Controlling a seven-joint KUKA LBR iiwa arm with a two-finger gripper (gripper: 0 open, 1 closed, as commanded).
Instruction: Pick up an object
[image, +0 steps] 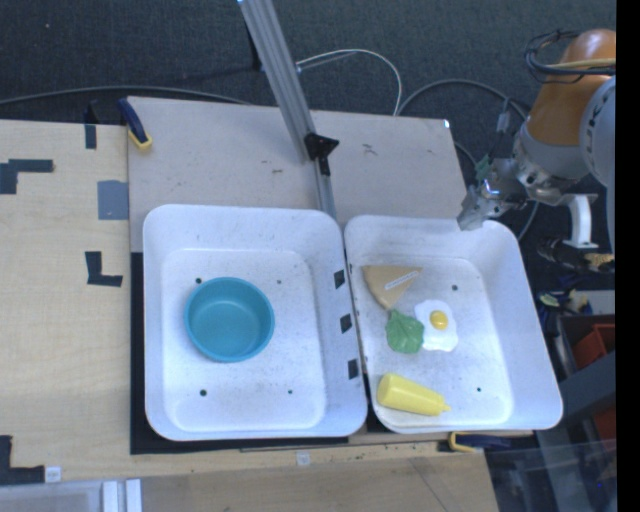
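Observation:
The right bin (500, 300) holds a tan cheese wedge (389, 284), a green leafy piece (404, 332), a fried egg (437, 325) and a yellow corn-like piece (409, 395). The green piece touches the egg's left side. A blue bowl (230, 318) sits in the left bin (170, 260). My gripper (474, 212) hangs over the far right corner of the right bin, well away from the items, with nothing seen in it.
A slanted metal pole (290, 90) rises behind the bins, with its base at the bins' joint. Cables (400, 75) loop at the back. A blue and yellow clamp (134, 124) sits at the board's far left corner.

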